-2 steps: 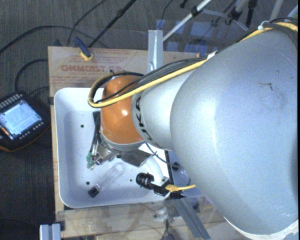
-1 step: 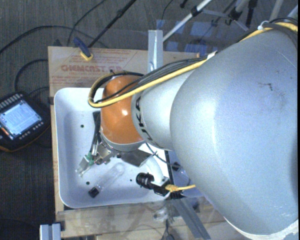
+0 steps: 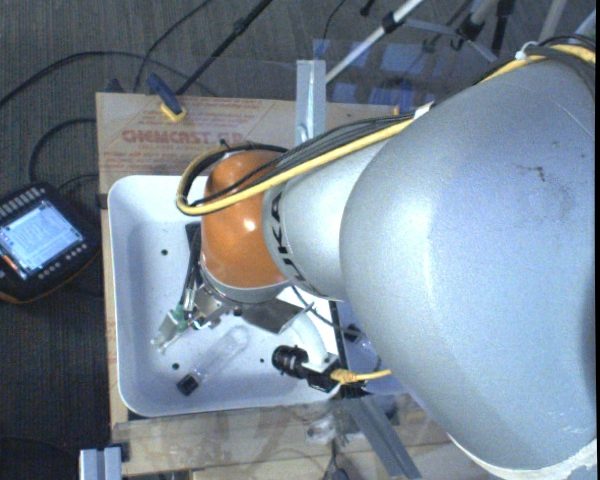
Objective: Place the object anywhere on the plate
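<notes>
1. Arm [image 3: 460, 258] reaching in over left bin [image 3: 130, 268], hiding most of it.
2. Gripper [image 3: 180, 320] low above bin floor; spread or pressed together: cannot tell.
3. Clear, bottle-like object [image 3: 220, 353] lying on its side on bin floor, just beside gripper, dark cap [image 3: 187, 384] toward near wall.
4. Judged light, stiff, slippery; best pinched across mid-body.
5. Plate hidden; location unknown.
</notes>
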Tool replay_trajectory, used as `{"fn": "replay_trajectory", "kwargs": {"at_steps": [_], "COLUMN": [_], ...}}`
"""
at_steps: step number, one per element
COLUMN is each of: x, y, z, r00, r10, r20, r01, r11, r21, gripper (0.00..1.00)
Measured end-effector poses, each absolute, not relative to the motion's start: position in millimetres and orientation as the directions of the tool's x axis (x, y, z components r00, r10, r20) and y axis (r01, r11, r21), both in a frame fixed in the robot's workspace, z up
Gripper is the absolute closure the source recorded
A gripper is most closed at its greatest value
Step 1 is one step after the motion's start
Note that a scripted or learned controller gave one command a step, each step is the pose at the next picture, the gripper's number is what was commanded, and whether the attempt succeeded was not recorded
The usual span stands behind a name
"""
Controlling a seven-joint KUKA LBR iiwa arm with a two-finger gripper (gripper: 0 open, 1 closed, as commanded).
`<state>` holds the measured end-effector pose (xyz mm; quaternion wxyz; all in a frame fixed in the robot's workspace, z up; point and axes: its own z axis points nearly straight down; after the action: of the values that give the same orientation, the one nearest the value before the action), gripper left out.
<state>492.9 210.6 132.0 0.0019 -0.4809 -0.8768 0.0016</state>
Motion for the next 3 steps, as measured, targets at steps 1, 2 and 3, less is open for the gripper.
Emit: {"fn": "replay_trajectory", "kwargs": {"at_steps": [1,2,3], "x": [492.9,492.9,492.9], "y": [210.6,210.6,210.6], "z": [132.0,132.0,132.0], "r00": [-0.538,-0.538,-0.538], "r10": [0.843,0.843,0.843], "r20": [0.002,0.002,0.002], "r01": [0.843,0.843,0.843], "r11": [0.538,0.538,0.538], "r21": [-0.005,-0.005,-0.005], "gripper": [0.00,0.00,0.00]}}
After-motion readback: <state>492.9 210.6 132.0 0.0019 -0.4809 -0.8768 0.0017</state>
